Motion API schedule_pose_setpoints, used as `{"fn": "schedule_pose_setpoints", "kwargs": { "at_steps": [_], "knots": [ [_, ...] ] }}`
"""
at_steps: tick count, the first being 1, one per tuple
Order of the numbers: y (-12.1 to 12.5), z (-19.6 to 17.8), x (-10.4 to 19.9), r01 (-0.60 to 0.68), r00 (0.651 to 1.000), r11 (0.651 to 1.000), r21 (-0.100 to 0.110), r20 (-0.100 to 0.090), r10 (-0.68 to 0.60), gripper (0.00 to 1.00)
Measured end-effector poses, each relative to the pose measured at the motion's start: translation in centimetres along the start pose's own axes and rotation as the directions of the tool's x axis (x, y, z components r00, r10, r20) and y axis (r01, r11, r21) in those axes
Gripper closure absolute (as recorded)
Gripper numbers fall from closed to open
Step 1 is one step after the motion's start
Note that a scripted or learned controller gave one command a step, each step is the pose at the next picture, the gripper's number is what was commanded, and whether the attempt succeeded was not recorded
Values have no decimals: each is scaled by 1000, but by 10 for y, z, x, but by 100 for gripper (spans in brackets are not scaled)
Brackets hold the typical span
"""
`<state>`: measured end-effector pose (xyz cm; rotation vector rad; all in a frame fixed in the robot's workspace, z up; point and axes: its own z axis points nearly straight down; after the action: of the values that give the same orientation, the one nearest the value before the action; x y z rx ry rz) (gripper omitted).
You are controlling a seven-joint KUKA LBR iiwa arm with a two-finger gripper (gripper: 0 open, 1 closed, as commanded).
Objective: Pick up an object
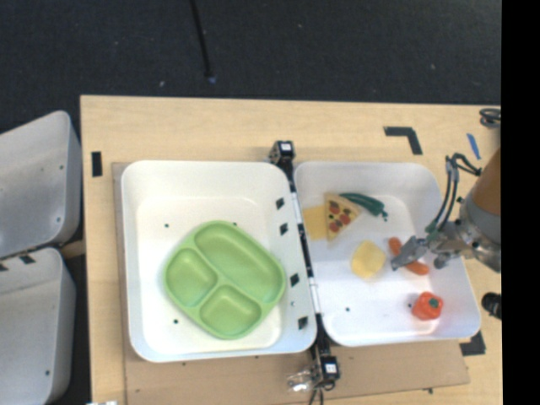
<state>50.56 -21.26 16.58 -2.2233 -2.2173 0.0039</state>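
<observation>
**Gripper low in the right bin, over an orange piece**

A pale wooden tabletop (pixel 202 129) stands on dark carpet (pixel 337 32) and bears two white bins. The left bin (pixel 139 226) holds a green divided plate (pixel 224 278). In the right bin (pixel 396 332), the gripper (pixel 415 258) hangs low, its fingers slightly apart around a small orange piece (pixel 416 267); whether they touch it cannot be told. Just left of the fingers lies a yellow block (pixel 368 261); beyond it, a pizza slice (pixel 337 215) and a green pepper (pixel 364 202). A red tomato (pixel 427 306) sits near, toward the front.
</observation>
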Motion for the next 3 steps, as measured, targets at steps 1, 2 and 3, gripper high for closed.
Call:
{"fn": "schedule_pose_setpoints", "kwargs": {
  "at_steps": [1,2,3],
  "knots": [
    [1,-13,-1,-3,1000,1000,-7,2,3,100],
    [2,-63,7,6,1000,1000,-9,2,-6,100],
    [2,-41,6,2,1000,1000,-2,1,-2,100]
  ]
}}
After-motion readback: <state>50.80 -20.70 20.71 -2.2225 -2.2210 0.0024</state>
